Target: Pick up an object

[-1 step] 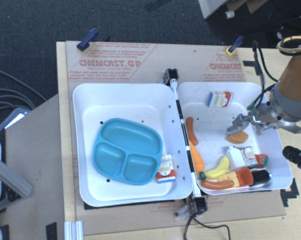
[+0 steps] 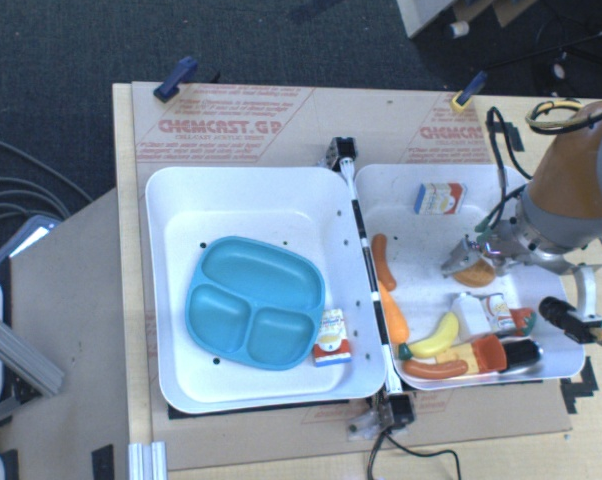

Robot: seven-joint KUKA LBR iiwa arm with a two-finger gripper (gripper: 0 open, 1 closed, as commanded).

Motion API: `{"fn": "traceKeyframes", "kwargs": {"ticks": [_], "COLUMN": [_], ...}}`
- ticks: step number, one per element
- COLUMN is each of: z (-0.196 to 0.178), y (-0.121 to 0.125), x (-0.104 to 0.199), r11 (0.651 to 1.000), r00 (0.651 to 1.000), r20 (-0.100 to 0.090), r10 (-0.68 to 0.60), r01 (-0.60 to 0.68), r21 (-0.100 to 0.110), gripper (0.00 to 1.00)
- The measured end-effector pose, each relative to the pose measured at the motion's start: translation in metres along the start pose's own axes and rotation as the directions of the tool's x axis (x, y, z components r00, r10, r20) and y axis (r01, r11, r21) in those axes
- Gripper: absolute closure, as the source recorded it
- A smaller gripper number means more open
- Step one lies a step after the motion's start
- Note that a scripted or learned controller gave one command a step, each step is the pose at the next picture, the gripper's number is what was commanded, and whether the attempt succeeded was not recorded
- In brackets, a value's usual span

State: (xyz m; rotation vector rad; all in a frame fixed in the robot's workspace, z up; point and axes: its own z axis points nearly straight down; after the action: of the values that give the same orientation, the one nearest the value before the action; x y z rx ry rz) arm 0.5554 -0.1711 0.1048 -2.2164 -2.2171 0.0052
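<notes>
Left bin (image 2: 171,218): holds a blue divided plate (image 2: 253,301) in the middle; a small carton (image 2: 331,335) touches the plate's right edge.
Right bin (image 2: 401,183): holds the small things.
Arm (image 2: 571,183): reaches in over the right bin's right edge.
Claw (image 2: 468,260): low at the right bin's middle, over a brown bun (image 2: 474,276); cannot tell how wide.
Front edge: banana (image 2: 433,338), sausage (image 2: 436,369).
Back edge: little box (image 2: 438,199).

Bright, even overhead light; white bins (image 2: 171,298) near blown out, soft faint shadows, slightly soft focus, dark floor (image 2: 81,28) underexposed.
</notes>
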Motion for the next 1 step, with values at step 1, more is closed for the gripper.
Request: {"fn": "traceKeyframes", "kwargs": {"ticks": [1], "z": [0.0234], "y": [0.0517], "x": [-0.0209], "r11": [1.0], "r00": [1.0], "r20": [0.001], "r10": [-0.002], "r01": [0.002], "r21": [-0.003], "gripper": [0.0]}}
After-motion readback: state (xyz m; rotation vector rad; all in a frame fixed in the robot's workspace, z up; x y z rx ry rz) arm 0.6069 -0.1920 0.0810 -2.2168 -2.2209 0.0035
